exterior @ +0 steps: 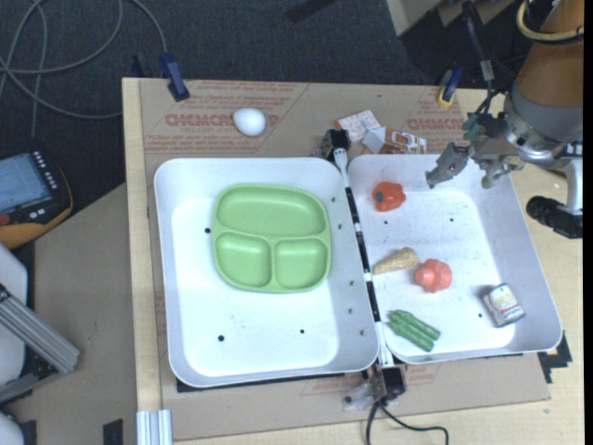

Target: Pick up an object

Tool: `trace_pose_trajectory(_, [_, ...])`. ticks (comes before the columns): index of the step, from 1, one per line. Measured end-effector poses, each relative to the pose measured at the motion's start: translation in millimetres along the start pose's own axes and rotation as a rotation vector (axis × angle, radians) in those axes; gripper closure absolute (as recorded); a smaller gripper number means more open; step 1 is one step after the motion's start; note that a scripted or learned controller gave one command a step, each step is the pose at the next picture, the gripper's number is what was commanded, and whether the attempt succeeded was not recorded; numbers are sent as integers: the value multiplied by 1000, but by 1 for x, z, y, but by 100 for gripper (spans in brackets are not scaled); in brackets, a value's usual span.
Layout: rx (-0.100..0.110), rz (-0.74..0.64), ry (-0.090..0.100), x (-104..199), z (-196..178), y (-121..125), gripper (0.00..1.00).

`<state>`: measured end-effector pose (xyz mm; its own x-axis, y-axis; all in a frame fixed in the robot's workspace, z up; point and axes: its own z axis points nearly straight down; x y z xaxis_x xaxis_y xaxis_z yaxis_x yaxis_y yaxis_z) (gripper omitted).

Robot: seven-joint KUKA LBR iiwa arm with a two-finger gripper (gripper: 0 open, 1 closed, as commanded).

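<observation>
right bin [519, 248] holds red pepper [389, 196], tomato [433, 275], beige wedge [395, 261], green beans [412, 329], small box [503, 304].

Gripper [470, 167] open above right bin [519, 248]

- Grey arm [548, 72] with an orange band enters from the upper right, angled down and leftward.
- Its pincer [471, 167] hangs low at the wrist's end, two fingers spread apart, nothing between them.
- One finger [447, 167] points left.
</observation>
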<state>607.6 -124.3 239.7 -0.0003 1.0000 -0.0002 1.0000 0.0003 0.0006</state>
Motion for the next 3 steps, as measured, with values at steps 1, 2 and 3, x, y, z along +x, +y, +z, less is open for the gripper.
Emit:
trace_pose_trajectory(1, [2,0,1,23,85,53,0])
trace_pose_trajectory(2, [3,-1,1,28,156,54,0])
trace_pose_trajectory(3, [0,-2,0,29,144,55,100])
